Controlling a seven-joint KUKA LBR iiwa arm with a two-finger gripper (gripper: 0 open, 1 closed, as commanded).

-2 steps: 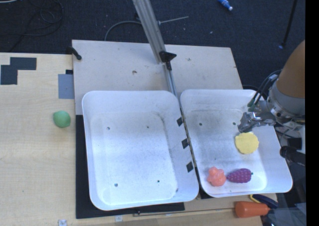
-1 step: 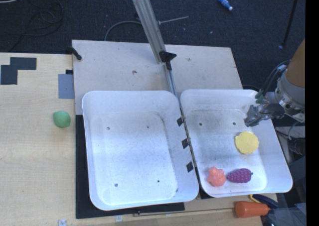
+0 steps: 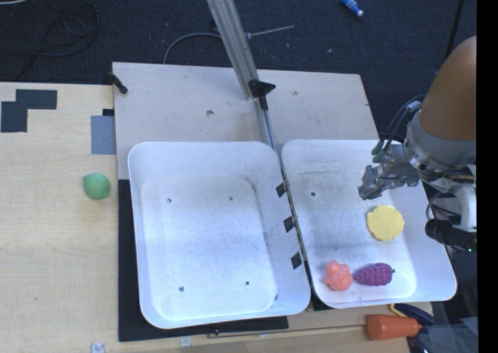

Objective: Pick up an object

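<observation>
In the right bin [image 3: 327, 165] lie a yellow round object [image 3: 385, 222], a purple bunch of grapes [image 3: 374, 274] and a pink-orange lumpy object [image 3: 338, 276]. My gripper [image 3: 373, 185] hangs over the right bin's right half, just above and to the left of the yellow object, not touching it as far as I can see. Nothing shows between the fingers.
The left bin [image 3: 156, 165] sits beside the right one, with black clips [image 3: 289, 224] along the shared wall. A green ball [image 3: 96, 186] rests on the wooden bench at the left. An orange object [image 3: 393, 326] lies below the right bin. A metal rail [image 3: 237, 40] slants behind the bins.
</observation>
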